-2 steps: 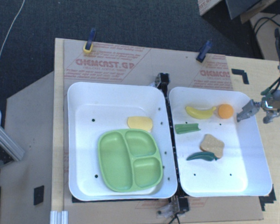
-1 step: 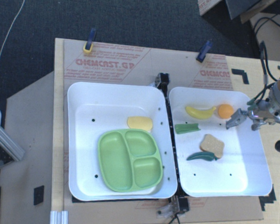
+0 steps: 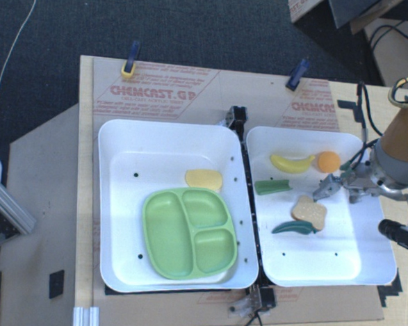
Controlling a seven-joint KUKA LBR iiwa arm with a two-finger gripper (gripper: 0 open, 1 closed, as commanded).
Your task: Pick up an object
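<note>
Left white bin (image 3: 112,187): a green plastic three-compartment plate (image 3: 189,232), with a pale yellow rounded block (image 3: 203,179) touching its far rim. Right white bin (image 3: 364,267): green flat bar (image 3: 272,187), yellow banana (image 3: 292,163), teal curved pepper-like piece (image 3: 295,229), tan bread-shaped slice (image 3: 309,212), orange ball (image 3: 328,161). The two-finger gripper (image 3: 325,189) sits between ball and slice, holding nothing you can see; jaw state cannot be told. Risk: crowded candidates — you may see a finger nudge the ball, which would roll away.
</note>
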